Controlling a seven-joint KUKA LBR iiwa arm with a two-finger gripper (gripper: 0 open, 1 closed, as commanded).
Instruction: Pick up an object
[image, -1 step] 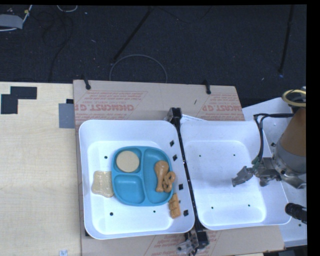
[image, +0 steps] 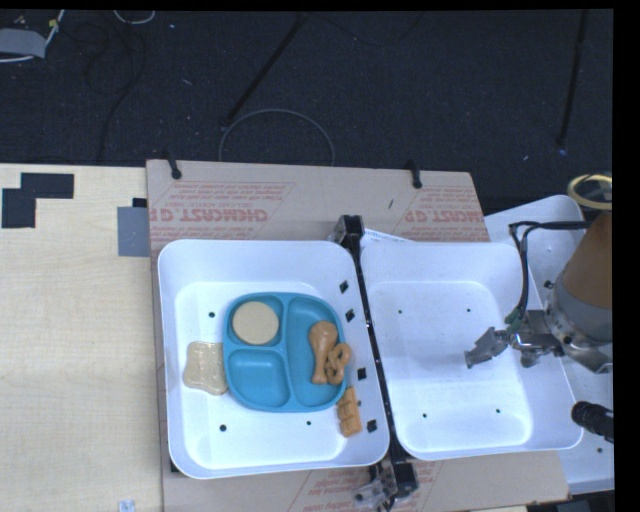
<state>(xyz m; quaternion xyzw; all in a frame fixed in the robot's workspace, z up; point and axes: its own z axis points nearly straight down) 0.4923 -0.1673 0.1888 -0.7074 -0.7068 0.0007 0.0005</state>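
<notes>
We see a blue divided tray (image: 262, 385) in the left bin (image: 190, 262) carrying a round tan disc (image: 254, 322) at its 11 o'clock and a pretzel-like piece (image: 328, 352) at 3 o'clock, with a pale flat piece (image: 205, 367) touching its 9 o'clock edge and a small brown piece (image: 348, 412) at 5 o'clock. The gripper (image: 486, 350) hangs over the right bin (image: 450, 262) toward its 3 o'clock side. We cannot tell how its fingers stand.

Two shallow white bins stand side by side on a brown cardboard sheet (image: 310, 205) with red printed letters. The left bin (image: 175, 300) and the right bin (image: 440, 262) touch along a black divider (image: 362, 330). The cardboard lies on a light wooden table (image: 70, 350). Behind the table is a dark carpet floor (image: 400, 90), with thin black cables (image: 275, 130) on it.
</notes>
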